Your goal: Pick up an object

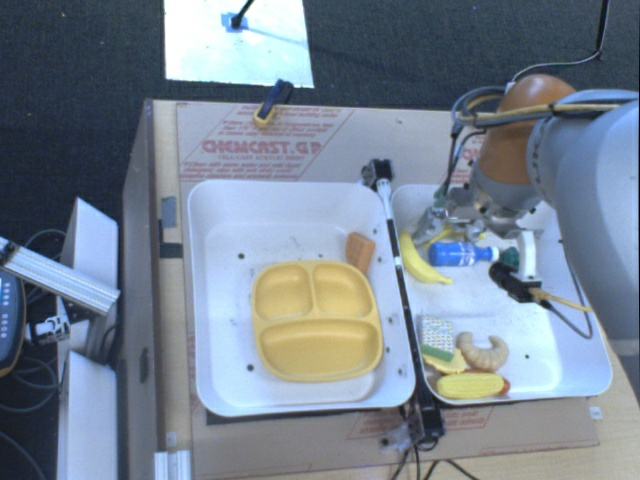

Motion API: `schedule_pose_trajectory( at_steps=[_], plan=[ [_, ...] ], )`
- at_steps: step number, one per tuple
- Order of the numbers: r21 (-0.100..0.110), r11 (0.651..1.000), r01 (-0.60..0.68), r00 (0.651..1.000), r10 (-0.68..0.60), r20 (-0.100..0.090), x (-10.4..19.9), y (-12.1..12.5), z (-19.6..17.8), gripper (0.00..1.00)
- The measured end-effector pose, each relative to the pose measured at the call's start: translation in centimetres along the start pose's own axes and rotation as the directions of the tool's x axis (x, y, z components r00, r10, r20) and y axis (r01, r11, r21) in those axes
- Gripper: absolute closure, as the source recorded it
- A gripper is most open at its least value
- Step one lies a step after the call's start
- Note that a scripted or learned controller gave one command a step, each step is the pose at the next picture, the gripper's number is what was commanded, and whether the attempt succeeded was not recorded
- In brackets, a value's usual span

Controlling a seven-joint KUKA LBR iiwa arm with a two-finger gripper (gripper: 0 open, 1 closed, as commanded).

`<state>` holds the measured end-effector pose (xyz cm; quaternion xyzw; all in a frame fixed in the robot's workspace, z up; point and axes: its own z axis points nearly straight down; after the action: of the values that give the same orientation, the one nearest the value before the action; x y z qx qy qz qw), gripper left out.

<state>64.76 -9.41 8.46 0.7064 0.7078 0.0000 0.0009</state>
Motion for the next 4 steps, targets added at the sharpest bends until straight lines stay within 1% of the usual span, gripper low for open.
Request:
schedule_pose_trajectory(
  at_steps=[1,3,4],
  plan=[
    [-0.001,1.0,-0.001,1.0,0.001,0.0,-0.9,0.1,0.0,0.0],
    [0.007,1.0,0.0,1.0,0.0,-0.002,-1.6,0.6,0.0,0.0],
    [0.034,0.999,-0.004,1.0,0.005,-0.008,-2.4,1.4,0.4,0.0]
  ],
)
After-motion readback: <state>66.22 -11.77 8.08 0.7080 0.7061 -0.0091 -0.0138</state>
